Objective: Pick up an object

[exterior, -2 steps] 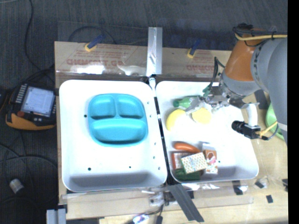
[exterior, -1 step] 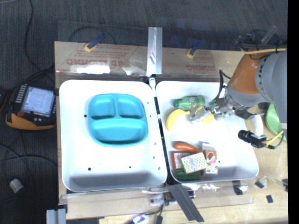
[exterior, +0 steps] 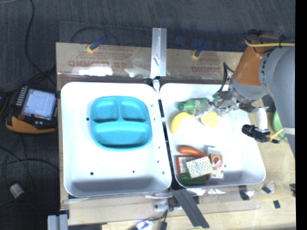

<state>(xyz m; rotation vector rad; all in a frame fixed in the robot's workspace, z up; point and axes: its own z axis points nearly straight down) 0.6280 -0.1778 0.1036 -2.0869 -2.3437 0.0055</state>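
**Gripper low in the right bin, among crowded fruit**

You had the grey two-finger gripper point(exterior: 221, 104) down in the shallow white right-hand bin point(exterior: 249, 152), close beside a green plastic bottle lying on its side point(exterior: 194, 104) and a pale yellow rounded piece point(exterior: 209, 119). Whether it was open, closed or clamped on anything could not be told at that angle, so you could not count any object as held.

The risk, as you would have judged it, lay in the crowding: the bottle, the pale piece and a yellow lemon-shaped fruit point(exterior: 177, 122) lay near one another, so a closing grasp might have nudged one aside or caught two at once. The bottle's rounded body looked liable to roll or slip.

The same bin also held an orange carrot-like piece point(exterior: 191, 151) and a small patterned carton point(exterior: 199, 167) heaped with other items near its front wall. The left-hand white bin point(exterior: 76, 143) held a turquoise divided plastic tray point(exterior: 120, 121).
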